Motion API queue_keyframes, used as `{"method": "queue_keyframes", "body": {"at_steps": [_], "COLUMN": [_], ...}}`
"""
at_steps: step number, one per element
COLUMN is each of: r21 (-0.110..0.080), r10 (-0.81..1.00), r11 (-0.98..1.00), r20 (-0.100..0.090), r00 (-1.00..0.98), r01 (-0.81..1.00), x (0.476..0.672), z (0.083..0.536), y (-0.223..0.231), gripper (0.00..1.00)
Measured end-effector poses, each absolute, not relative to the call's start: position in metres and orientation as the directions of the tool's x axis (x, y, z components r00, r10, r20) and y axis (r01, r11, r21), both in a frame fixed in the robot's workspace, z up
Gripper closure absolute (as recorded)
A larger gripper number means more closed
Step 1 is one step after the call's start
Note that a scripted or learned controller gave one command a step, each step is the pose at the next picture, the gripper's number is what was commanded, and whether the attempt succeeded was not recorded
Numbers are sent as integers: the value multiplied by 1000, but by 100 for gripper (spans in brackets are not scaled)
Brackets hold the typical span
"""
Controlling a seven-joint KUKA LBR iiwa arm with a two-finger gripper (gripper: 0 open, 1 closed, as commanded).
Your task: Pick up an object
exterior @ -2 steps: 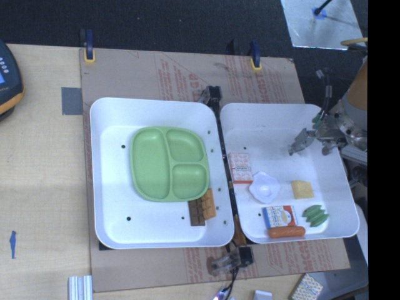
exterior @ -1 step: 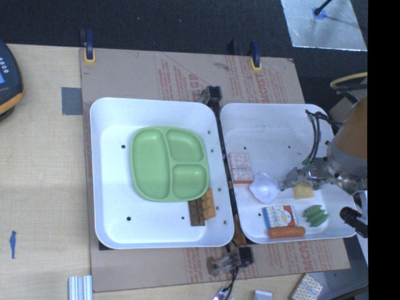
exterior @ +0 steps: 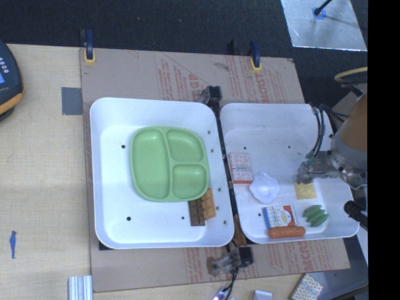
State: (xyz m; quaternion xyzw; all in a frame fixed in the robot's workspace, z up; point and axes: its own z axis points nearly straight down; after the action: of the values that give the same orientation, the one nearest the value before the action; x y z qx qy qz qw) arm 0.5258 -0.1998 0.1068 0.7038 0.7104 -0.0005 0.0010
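Two white bins sit side by side on a cardboard sheet (exterior: 187, 74) on the bench (exterior: 44, 167). Left bin (exterior: 106, 224) holds a green divided plate (exterior: 169, 163), flat, near centre, and a brown block (exterior: 202, 208) just beside the plate's lower right edge, close to the bin's right wall. Right bin (exterior: 275, 120) holds the loose items: a small printed card (exterior: 240, 167) near its left wall, a white crumpled lump (exterior: 264, 187) just right of the card, a small box with blue and orange print (exterior: 278, 216) below the lump, an orange-red sausage-shaped item (exterior: 287, 232) touching the box's lower edge, a green leafy piece (exterior: 315, 215) to the right of the box, and a yellow square (exterior: 305, 190) above the green piece. The arm enters from the right; the gripper (exterior: 310, 169) sits low over the right bin's right side, just above the yellow square, possibly touching it. Cannot tell whether the jaws are apart or together; nothing is visibly between them. A yellow-and-black device (exterior: 9, 80) lies at the bench's far left edge.
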Motion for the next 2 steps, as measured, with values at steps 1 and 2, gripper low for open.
{"method": "queue_keyframes", "body": {"at_steps": [1,2], "r21": [-4,-5], "r10": [1000,1000], "r11": [8,11], "r20": [-1,-3], "r00": [-8,-11], "r01": [1000,1000], "x": [524,524], "z": [104,115], "y": [-200,-201], "gripper": [0,100]}}
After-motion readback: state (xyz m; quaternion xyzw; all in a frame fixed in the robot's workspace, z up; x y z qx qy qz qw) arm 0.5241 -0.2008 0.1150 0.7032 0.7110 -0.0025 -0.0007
